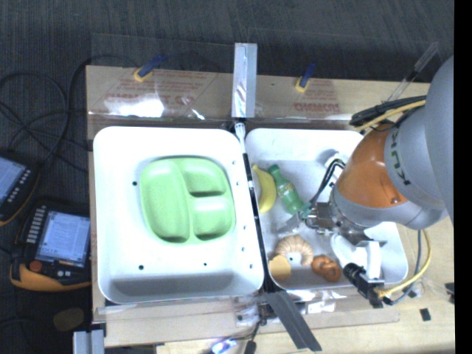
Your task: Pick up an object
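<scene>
2 white bins sit side by side on the wooden bench (pixel 431 271). The left bin (pixel 118 271) holds a pale green divided plate (pixel 184 198) with 3 compartments, lying flat at about the middle of the bin floor.

The right bin (pixel 295 150) holds the loose items. A yellow rounded item (pixel 264 189) lies against the left wall, about midway between far and near. Just to its right, touching it or nearly so, a green bottle (pixel 286 192) lies on its side, slanting from far-left to near-right. Nearer the front, a beige ridged item (pixel 293 247) sits left of centre. A small tan piece (pixel 279 268) rests in the near-left corner just beside it. A brown rounded item (pixel 325 266) lies to the right of the beige one, close to the near wall.

The grey arm (pixel 431 161) comes in from the right, and its orange band (pixel 372 175) sits over the right half of the right bin. The gripper (pixel 322 217) hangs below that band, over the middle of the right bin. In this view it is just beside the near-right end of the green bottle and just beyond the beige ridged item. From this slanted overhead angle I cannot tell how far open the gripper is. I also cannot tell whether it has hold of anything. Every item named in the right bin appears to rest on the bin floor.
</scene>
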